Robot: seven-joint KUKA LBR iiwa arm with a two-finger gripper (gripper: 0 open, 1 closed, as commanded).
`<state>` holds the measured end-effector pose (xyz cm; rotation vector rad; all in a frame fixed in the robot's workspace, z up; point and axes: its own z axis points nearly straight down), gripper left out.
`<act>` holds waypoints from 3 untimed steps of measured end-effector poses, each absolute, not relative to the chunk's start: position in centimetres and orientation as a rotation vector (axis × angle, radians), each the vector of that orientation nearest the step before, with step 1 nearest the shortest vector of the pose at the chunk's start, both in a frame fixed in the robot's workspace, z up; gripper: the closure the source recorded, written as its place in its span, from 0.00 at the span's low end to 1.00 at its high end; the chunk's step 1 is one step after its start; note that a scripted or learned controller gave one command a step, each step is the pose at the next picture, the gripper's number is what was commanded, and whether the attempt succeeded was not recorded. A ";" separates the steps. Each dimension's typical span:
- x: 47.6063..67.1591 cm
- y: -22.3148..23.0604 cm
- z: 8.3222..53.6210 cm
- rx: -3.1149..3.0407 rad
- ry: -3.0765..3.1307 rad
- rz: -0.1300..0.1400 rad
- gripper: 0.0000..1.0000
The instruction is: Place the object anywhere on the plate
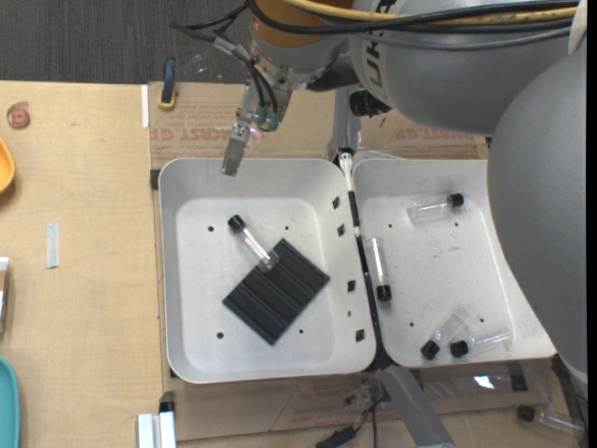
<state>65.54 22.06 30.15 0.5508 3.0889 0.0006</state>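
Note:
A black ribbed plate point(278, 292) lies slantwise in the middle of the left bin point(173, 278). A clear tube with a black cap point(250, 241) lies in that bin, cap toward the back left. Its other end rests on the plate's upper corner. My gripper point(230, 164) hangs over the left bin's back rim, up and to the left of the tube and apart from it. Nothing shows at its tip.
The right bin point(438, 250) holds several more capped clear tubes: one at the back point(434, 211), one along its left wall point(378, 269), others at the front point(462, 339). The arm's bulk covers the upper right. A wooden bench top point(84, 250) lies left of the bins.

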 end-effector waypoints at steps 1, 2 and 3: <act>65.1 22.8 33.3 1.066 2.952 -0.001 0.00; 64.7 21.7 38.1 0.505 3.097 0.000 0.00; 64.7 22.8 31.9 -0.273 3.128 0.001 0.00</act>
